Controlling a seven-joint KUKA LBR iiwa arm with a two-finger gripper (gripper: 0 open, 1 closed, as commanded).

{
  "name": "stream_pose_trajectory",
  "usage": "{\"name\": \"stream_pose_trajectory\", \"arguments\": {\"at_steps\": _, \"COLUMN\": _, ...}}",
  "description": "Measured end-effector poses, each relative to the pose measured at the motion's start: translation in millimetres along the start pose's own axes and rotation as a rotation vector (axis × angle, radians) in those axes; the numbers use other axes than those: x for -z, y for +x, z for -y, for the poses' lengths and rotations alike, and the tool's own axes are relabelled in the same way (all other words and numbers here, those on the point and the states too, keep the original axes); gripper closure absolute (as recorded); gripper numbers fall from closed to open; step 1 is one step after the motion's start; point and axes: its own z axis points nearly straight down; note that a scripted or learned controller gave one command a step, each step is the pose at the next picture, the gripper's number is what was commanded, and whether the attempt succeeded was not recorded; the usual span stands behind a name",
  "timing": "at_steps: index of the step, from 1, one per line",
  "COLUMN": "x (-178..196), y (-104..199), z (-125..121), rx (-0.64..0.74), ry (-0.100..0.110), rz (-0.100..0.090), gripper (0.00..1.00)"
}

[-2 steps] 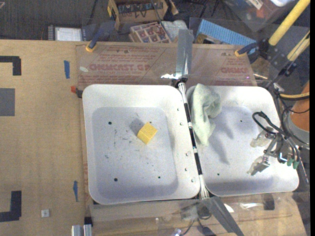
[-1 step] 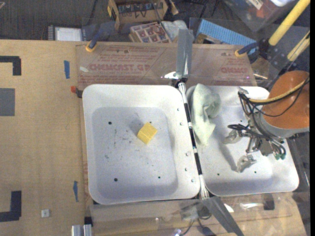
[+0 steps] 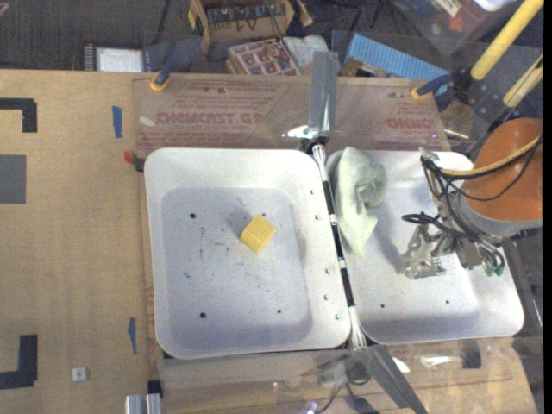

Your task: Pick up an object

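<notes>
A small yellow block (image 3: 258,233) lies near the middle of the left bin (image 3: 172,188). A pale green crumpled cloth (image 3: 356,198) sits at the left side of the right bin (image 3: 492,309), against the divider. My gripper (image 3: 423,261) hangs low over the middle of the right bin, to the right of the cloth and apart from it. Its metal fingers point down toward the bin floor. I see nothing between them.
The arm's orange band (image 3: 511,166) and cables (image 3: 444,184) cover the right bin's far right corner. Cardboard sheets, clamps and boxes (image 3: 250,24) line the bench behind both bins. Brown bench surface (image 3: 60,231) stretches to the left.
</notes>
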Motion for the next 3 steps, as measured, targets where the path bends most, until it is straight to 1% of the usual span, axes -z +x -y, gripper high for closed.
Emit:
{"name": "stream_pose_trajectory", "arguments": {"at_steps": 1, "x": 74, "y": 18, "z": -60, "rx": 0.266, "ry": -0.003, "rz": -0.007, "gripper": 1.00}}
{"name": "stream_pose_trajectory", "arguments": {"at_steps": 2, "x": 53, "y": 19, "z": 21, "rx": 0.419, "ry": -0.003, "rz": -0.008, "gripper": 1.00}}
{"name": "stream_pose_trajectory", "arguments": {"at_steps": 3, "x": 81, "y": 35, "z": 12, "rx": 0.715, "ry": -0.005, "rz": -0.007, "gripper": 1.00}}
